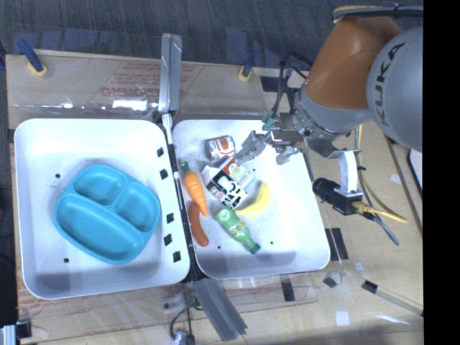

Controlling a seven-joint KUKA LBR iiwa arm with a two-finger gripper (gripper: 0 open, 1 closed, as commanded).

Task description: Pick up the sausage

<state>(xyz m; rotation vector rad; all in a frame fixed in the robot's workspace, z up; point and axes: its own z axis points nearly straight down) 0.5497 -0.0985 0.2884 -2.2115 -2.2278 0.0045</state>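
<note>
While the grey arm (388, 70) with its orange band reaches in from the right, its gripper (253, 146) hangs over the upper middle of the right bin (305, 228), just beside a small can (220, 146) and above a black-and-white box (228, 183); whether the fingers are spread or closed I cannot tell, for they are small and blurred against the clutter, and nothing is plainly seen between them. The sausage (198, 230), a reddish-brown stick, lies along the left wall of the right bin, toward its lower left, well apart from the gripper; its upper end touches or nearly touches the orange carrot (195, 192), which lies just above it, slanting along the same wall. To the right of the sausage a green bottle (238, 229) lies on its side, tilted down to the right; above the bottle a yellow banana (257, 200) rests next to the box. The left bin (29, 264) holds a blue divided tray (108, 214) with three compartments, set at a slant; the two bins stand side by side on the table (402, 264), touching along a strip with black marks.
</note>
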